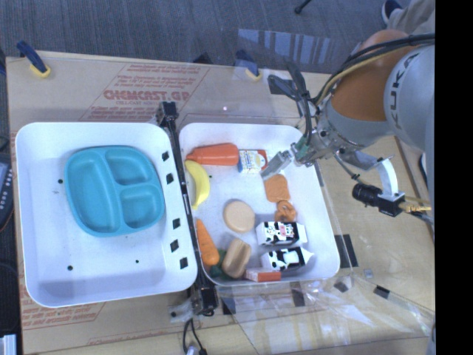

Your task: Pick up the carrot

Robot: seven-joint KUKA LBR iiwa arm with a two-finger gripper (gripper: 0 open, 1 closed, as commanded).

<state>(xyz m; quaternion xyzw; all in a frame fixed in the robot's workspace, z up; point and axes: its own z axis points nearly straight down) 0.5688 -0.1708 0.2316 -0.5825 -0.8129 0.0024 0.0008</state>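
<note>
- Along the left wall of the right bin (310, 198), low in view, lies the carrot (207, 244), tight to the wall w/ a tan roll (236, 257) just beside its lower end. Risk: gripper (277, 163) clips the wall or shoves the roll & comes up w/ nothing.
- Orange-red long piece (213, 154) at the bin's top is nearer & similar in colour, so prob. easy to take by mistake.
- Gripper hovers over the bin's upper right, by a small carton (253, 160); can't tell if it's apart or together.
- Carrot is well apart from it, diagonally down-left, round tan disc (239, 215) between.
</note>
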